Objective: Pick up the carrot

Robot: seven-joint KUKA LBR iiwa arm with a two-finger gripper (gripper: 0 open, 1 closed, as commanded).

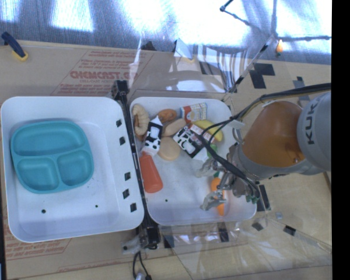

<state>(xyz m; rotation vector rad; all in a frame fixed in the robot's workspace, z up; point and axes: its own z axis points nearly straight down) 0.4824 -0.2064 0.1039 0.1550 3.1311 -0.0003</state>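
**Gripper closes in on carrot at corner of right bin**

The carrot (217, 197), a small orange piece, lies near the front right corner of the right bin (181, 212), with the gripper (217, 186) directly over it. Orange shows between and beside the metal fingers (212, 200), though whether the jaws are clamped on the carrot or merely straddling it cannot be told from this slanted view. The grey arm (315, 133), its orange band (271, 136) prominent, reaches in from the right. Farther back in the same bin sit an orange-red bottle (151, 172) along the left wall, a black-and-white cow-patterned carton (153, 137), a second black-and-white item (188, 140), a banana (210, 129) and several tan, bread-like pieces (their exact kind is hard to make out). The left bin (64, 220) holds a teal divided tray (51, 154), well apart from the action.
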